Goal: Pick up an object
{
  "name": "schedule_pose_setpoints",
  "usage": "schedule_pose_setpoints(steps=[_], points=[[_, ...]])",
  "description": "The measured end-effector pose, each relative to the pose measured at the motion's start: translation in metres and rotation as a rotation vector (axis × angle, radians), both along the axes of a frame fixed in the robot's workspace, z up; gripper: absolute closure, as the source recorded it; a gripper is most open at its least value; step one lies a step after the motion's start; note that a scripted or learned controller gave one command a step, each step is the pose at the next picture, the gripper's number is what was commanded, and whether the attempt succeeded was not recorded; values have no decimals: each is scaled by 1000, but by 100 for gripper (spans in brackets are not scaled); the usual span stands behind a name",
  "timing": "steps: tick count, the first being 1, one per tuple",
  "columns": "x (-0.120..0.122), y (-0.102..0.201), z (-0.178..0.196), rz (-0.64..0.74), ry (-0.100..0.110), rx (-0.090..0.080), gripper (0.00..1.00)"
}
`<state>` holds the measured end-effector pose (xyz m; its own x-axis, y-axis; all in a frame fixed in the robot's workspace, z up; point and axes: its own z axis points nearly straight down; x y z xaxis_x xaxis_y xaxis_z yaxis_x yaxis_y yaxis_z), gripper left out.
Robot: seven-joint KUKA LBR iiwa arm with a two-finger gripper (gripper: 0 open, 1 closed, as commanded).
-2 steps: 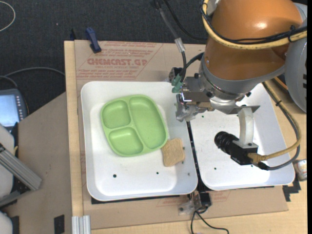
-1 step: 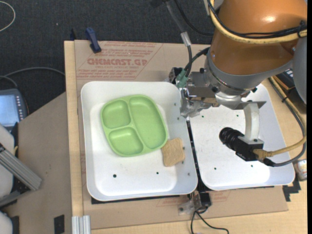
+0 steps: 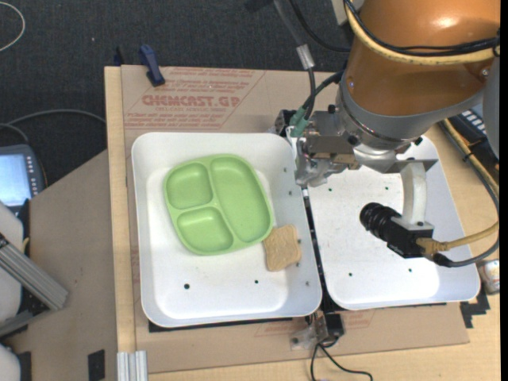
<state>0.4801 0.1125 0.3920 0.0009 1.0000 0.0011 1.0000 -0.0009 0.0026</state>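
The two white bins (image 3: 151, 236) look like smooth moulded plastic with a soft sheen. The green divided plate (image 3: 218, 205) is plastic too, smooth and faintly glossy. Beside it, the tan sponge-like piece (image 3: 282, 248) has a rough, porous, matt surface. The counter (image 3: 190, 94) under the bins is covered by brown paper-faced board, matt, with red print. The arm's orange band (image 3: 421, 22) is glossy, catching highlights; the grey shell (image 3: 389, 121) below it is satin-smooth. The floor (image 3: 79, 22) looks like dark, coarse carpet.
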Motion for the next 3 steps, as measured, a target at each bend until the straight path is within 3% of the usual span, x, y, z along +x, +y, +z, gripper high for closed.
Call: schedule_pose_setpoints(steps=[1, 2, 3], points=[[0, 0, 10, 0, -1, 0, 100], [-1, -49, -21, -5, 8, -3, 100], [-1, -6, 29, 6, -4, 1, 100]])
